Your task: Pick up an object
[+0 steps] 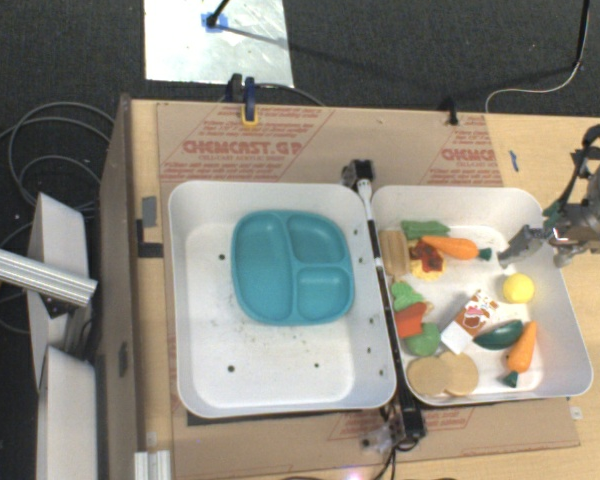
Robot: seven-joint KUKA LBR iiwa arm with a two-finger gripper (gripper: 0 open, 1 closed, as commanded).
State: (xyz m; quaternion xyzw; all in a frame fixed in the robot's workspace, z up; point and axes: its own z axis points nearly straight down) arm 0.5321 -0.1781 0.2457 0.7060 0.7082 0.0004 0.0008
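The arm point(592, 208) is running off the picture's right edge beside the right bin point(560, 230), so most of it is being cut away. Its jaws are showing too small and blurred there to tell how they stand.

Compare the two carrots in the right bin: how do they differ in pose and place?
The upper carrot lies nearly level near the bin's far side, beside a green piece; the lower carrot stands steeply slanted near the front right corner, next to a dark green vegetable. The upper one looks longer. Both are orange toy carrots lying free in the right bin.
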